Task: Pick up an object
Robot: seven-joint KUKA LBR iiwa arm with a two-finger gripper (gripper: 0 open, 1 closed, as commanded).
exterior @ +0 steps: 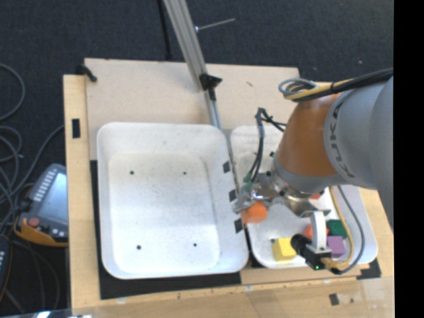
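Note:
My gripper hangs low over the left edge of the right bin, close to the wall shared with the left bin. An orange object sits directly at the gripper's tip, touching or just under it; whether it is gripped is not clear. A yellow block lies near the bin's front. A purple block and a green block lie at the front right, partly hidden by the wrist. A small red piece peeks out beside the arm.
The left bin lies beside the gripper, across the shared rim. A slanted aluminium post rises behind the bins. The arm's bulk covers most of the right bin's back half.

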